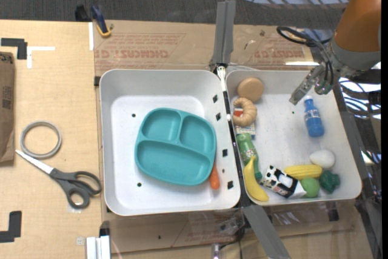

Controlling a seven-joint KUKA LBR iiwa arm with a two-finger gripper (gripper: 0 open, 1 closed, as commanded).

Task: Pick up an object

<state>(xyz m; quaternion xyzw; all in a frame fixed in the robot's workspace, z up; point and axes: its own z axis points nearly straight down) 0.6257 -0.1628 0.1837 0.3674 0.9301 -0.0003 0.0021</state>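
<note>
My gripper (309, 94) hangs over the back right part of the right bin (285, 130). Its two grey fingers are spread apart with nothing between them, so it is open. A blue bottle (313, 118) lies just in front of the fingertips, not touched. Further left in this bin are a brown bread roll (250, 89) and a ring-shaped pastry (245, 111). Along the front lie a banana (253, 179), a black-and-white cow toy (277, 182), a yellow corn cob (303, 171) and a white egg (322, 159).
The left bin (115, 130) holds a teal divided plate (176, 145) with a small carrot (214, 179) beside it. Scissors (70, 179) and a tape roll (40, 138) lie on the bench to the left. Cables trail past the right bin's right wall.
</note>
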